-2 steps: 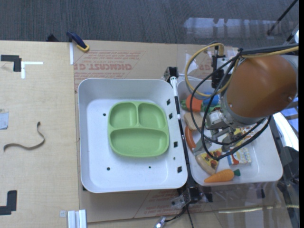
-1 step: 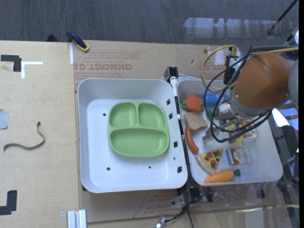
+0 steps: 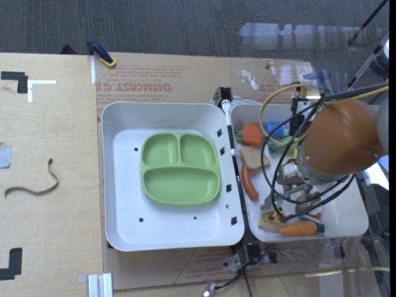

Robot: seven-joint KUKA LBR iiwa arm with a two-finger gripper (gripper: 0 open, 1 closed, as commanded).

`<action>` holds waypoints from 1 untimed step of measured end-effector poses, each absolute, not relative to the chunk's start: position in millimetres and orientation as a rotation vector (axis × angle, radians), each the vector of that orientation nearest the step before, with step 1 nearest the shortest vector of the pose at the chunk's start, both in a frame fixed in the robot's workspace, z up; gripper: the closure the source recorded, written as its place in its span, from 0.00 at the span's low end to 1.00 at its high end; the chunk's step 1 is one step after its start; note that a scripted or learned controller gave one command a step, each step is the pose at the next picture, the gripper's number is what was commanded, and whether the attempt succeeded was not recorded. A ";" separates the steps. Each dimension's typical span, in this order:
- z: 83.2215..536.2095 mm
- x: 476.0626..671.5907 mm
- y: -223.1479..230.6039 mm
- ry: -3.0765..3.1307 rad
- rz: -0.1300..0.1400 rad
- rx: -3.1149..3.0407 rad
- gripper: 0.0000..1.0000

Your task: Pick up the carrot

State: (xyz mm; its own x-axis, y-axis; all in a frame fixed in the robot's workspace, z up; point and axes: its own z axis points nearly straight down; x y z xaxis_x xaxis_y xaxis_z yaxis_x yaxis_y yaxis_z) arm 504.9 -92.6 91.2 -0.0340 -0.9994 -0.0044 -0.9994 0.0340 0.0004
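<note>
The arm (image 3: 339, 142) is reaching in from the right and hanging over the right bin (image 3: 346, 224), its orange band hiding much of what lies under it. The gripper (image 3: 289, 193) is sitting low in a tangle of cables above the bin's near half; whether it is released or clenched cannot be told from here, and nothing is showing in its grasp.

The carrot (image 3: 299, 229) is lying on its side at the near edge of the right bin, green top pointing right, just below the gripper and apart from it. So the step in hand is looking like the approach, with the pick not yet made. The next move is calling for a short shift toward the near wall and a descent onto the carrot's middle, without catching the wall or the sandwich piece (image 3: 270, 223) just to its left.

Further back in that bin are lying a sausage (image 3: 249, 182), a bread slice (image 3: 253, 158) and other toy foods. The left bin (image 3: 117, 184) is holding a green tray (image 3: 181, 167). Both bins are resting on cardboard (image 3: 154, 82) over a pale wooden bench (image 3: 46, 228), with dark carpet (image 3: 154, 14) beyond.
</note>
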 end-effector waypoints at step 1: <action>101.1 506.8 -89.8 2.251 0.005 -2.179 1.00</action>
